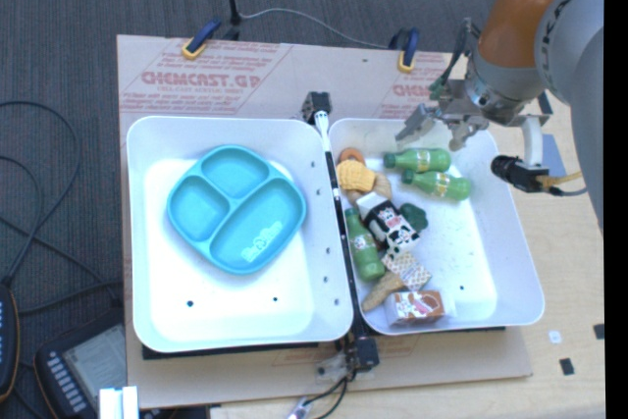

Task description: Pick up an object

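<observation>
The end effector hangs spread and empty. Two bottles lie just below it, touching. Closing there could nudge both and grip neither.

Grey arm with an orange band, showing at the upper right of the frame.

The arm is presenting a smooth, rounded grey shell, with a glossy orange band wrapping it above the wrist and a dark cable running across the band's top. Below it a metallic grey wrist is carrying the gripper, whose thin grey fingers are looking angular. A black cylindrical part with wires is sticking out beside it.
</observation>
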`<state>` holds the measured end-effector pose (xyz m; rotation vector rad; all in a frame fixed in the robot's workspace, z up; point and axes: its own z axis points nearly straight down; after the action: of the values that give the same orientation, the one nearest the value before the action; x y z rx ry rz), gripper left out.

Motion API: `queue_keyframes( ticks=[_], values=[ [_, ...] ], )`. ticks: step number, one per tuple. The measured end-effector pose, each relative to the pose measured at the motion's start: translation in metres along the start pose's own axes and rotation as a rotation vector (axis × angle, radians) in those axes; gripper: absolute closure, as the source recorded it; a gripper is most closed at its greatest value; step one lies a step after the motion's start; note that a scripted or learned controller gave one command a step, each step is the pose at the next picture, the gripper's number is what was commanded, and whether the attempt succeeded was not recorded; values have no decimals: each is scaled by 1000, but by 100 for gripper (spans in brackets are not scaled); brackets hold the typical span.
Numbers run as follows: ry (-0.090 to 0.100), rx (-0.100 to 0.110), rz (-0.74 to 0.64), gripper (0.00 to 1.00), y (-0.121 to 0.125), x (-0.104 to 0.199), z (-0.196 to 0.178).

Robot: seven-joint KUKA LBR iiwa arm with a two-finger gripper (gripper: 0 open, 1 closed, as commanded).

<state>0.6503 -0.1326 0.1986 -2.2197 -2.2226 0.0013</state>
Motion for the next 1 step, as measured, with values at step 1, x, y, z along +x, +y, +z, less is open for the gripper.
queue_keyframes(
  ticks=[1],
  values=[
    [-2,-3,0,0,15,-25,92]
  ],
)
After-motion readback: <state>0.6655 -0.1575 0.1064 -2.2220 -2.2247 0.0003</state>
